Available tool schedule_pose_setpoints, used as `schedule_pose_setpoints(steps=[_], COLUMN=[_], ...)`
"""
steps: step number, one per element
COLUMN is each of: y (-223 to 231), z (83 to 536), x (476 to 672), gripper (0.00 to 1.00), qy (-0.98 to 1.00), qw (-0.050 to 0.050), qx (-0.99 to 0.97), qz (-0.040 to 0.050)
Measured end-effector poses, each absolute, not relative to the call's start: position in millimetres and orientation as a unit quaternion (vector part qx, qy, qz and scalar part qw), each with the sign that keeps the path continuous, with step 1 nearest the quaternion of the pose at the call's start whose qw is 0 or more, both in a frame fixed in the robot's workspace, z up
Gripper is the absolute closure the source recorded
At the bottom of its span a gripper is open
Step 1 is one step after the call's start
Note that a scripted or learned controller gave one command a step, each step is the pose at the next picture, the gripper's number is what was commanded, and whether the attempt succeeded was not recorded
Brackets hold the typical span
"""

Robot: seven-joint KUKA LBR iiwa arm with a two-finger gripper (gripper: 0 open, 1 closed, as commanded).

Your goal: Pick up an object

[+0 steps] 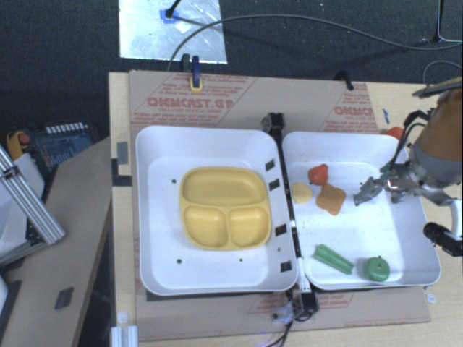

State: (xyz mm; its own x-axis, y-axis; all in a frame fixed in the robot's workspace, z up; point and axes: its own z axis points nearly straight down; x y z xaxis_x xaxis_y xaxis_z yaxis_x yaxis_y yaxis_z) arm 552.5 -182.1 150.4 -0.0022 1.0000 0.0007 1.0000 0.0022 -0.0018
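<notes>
Dark carpet is surrounding the bench [239, 96], whose cardboard-covered top is carrying two shallow white bins side by side so that the arm can reach both. The gripper [367, 191] is hanging over the right bin [416, 262], entering from the right edge, with its grey fingers pointing toward the cluster of small objects. Whether those fingers are spread or closed, I cannot tell, since they are appearing only as a small grey shape; nothing is showing between them.

Just beyond the gripper's tip, very near it, an orange-brown block [331, 199] is lying flat on the bin floor. A little farther out in the same direction, a red piece [317, 173] and a pale yellow piece [302, 192] are sitting close together near the divider between the bins. Below the gripper, toward the near wall, a green stick-like object [333, 259] is lying at a slant, and a round green object [376, 268] is resting beside it.

Far past the gripper, the left bin [155, 194] is holding a yellow divided tray [222, 207], likely as the drop-off place for sorted items.

Judging by the aim, the orange-brown block is seeming the likeliest target, and the pick is not yet made.
</notes>
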Motion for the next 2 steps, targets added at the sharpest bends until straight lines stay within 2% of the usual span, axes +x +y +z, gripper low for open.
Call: schedule_pose_setpoints(steps=[1, 2], y=[-179.1, -178.9], z=[92.0, 84.7], x=[544.5, 545.3], gripper=[0.00, 0.00], qy=[-0.707, -0.708], qw=[0.001, 0.000], qx=[-0.707, -0.707], qz=[0.0005, -0.0002])
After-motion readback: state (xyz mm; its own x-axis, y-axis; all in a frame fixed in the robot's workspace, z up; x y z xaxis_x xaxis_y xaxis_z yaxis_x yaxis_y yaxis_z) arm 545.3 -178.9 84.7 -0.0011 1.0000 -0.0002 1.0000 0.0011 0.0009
